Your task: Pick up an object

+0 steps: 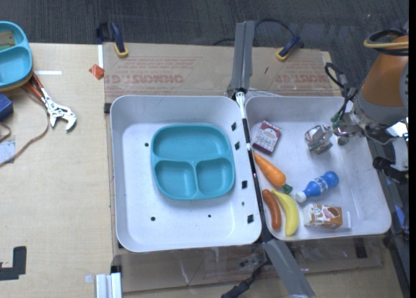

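Two white bins stand side by side on the desk [58, 193]; the left bin [127, 180] holds one teal divided plate [193, 161] with three compartments, lying flat near its centre; the right bin [370, 215] holds six loose items, all candidates for picking.

Count in the right bin: one small dark red packet [266, 137] near the upper left corner, its print too small to read; one carrot [270, 169] just below it, slanted; one sausage [272, 209] and one banana [288, 210] lying side by side at the lower left, touching or nearly so; one blue bottle [318, 186] with a white cap, on its side near the middle; one orange and white carton [326, 216] at the lower edge, label not legible.

The hand [320, 139] sits low in the upper part of the right bin, apart from all six items; whether its fingers are open or closed cannot be told; the arm [383, 82] enters from the right.

Outside the bins: one wrench [57, 112] and one teal bowl [13, 56] at the far left; cardboard [162, 73] behind the bins bears red mirrored lettering, not reliably readable; two clamps [117, 38] hold its rear edge.
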`<state>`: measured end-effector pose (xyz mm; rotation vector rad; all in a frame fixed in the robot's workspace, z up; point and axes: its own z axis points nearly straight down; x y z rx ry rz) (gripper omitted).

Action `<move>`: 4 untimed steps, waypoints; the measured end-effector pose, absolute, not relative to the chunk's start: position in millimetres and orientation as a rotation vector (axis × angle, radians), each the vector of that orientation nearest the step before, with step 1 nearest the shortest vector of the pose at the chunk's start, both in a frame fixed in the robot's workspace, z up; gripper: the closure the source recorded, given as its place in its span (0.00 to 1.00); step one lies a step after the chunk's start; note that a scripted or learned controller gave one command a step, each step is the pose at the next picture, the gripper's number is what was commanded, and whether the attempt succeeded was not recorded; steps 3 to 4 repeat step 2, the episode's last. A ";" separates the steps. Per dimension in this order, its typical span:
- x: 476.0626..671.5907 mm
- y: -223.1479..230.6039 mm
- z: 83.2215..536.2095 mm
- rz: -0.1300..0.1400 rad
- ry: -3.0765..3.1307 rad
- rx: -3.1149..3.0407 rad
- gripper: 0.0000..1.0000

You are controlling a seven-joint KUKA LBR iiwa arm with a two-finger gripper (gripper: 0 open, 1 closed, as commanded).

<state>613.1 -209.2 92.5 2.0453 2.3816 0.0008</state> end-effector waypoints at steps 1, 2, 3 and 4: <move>613.5 -210.2 102.6 0.002 2.377 2.047 1.00; 608.4 -137.8 206.8 -0.003 1.813 2.566 1.00; 608.4 -137.8 206.8 -0.003 1.813 2.566 1.00; 608.4 -137.8 206.8 -0.003 1.813 2.566 1.00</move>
